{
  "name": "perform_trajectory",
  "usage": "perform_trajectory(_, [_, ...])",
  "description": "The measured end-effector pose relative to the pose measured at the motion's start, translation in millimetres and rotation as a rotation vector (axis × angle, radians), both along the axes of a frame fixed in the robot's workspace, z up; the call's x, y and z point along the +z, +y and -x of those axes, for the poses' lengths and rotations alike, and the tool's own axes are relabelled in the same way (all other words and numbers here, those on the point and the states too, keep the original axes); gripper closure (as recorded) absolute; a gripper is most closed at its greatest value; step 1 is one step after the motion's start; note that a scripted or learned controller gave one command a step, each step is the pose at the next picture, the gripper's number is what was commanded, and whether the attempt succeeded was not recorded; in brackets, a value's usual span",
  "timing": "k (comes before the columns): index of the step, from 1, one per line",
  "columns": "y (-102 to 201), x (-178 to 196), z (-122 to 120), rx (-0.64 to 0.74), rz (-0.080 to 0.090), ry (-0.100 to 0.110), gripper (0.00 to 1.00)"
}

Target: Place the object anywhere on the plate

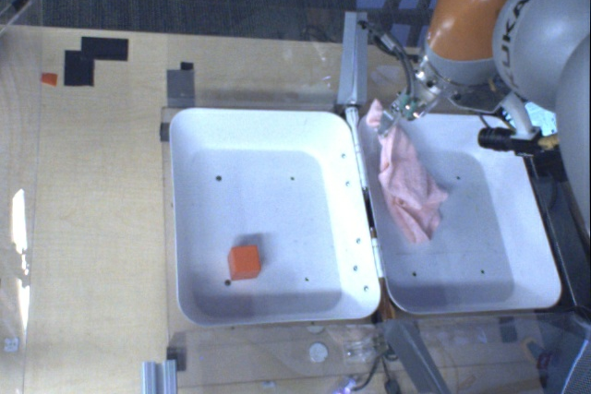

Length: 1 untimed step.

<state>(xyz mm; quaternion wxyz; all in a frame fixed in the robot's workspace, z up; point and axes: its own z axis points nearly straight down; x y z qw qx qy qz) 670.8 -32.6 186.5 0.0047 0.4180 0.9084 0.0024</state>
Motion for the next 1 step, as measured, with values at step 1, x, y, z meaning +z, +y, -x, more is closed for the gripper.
perform_trajectory(1, [1.5,41.2,-2.9,0.005,0.000,-0.005,1.00])
